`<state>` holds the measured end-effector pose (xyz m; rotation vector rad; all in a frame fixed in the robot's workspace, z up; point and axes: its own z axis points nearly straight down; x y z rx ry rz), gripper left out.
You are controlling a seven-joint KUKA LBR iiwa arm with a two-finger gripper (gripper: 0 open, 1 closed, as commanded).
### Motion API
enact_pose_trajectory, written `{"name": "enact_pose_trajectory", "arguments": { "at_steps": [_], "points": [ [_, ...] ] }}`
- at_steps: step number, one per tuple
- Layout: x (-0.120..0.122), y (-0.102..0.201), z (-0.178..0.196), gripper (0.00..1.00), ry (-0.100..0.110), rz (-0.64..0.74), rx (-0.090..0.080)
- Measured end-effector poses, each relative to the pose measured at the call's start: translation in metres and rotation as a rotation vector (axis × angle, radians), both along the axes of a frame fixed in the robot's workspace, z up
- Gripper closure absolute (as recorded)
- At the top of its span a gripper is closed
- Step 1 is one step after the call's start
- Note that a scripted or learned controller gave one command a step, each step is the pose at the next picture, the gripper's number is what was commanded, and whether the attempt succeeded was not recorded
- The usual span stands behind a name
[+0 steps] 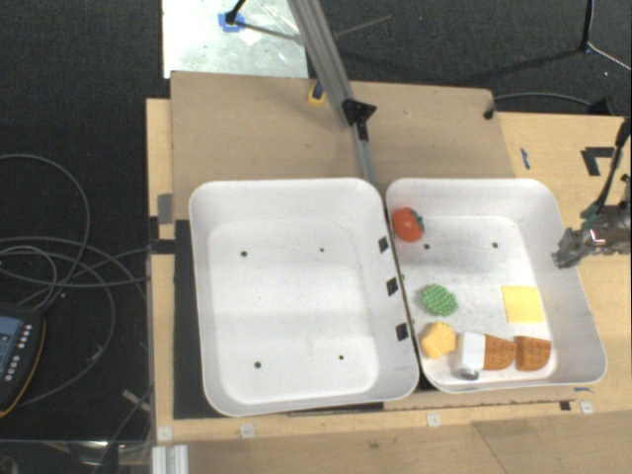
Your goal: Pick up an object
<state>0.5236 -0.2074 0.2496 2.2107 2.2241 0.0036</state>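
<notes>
Gripper sits at right rim of the right shallow white bin, holding nothing visible; cannot tell its opening. Inside that bin: flat yellow square block nearest, then brown waffle-like pieces, small white block, orange-yellow lump, green round textured disc, red tomato-like ball at far left edge. Left shallow white bin alongside.

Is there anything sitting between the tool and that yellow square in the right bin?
Nothing visible does. The tool sits at the right bin's right rim, and the yellow square lies just below and left of it on bare bin floor. The green piece and tomato are further left, off that path.
</notes>
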Motion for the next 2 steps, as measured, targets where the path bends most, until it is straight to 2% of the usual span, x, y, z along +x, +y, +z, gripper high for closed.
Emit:
{"name": "enact_pose_trajectory", "arguments": {
  "at_steps": [1,2],
  "points": [
    [0.013,0.049,0.008,1.0,0.002,0.005,0.003],
    [0.025,0.104,-0.004,1.0,0.004,0.005,0.004]
  ]
}}
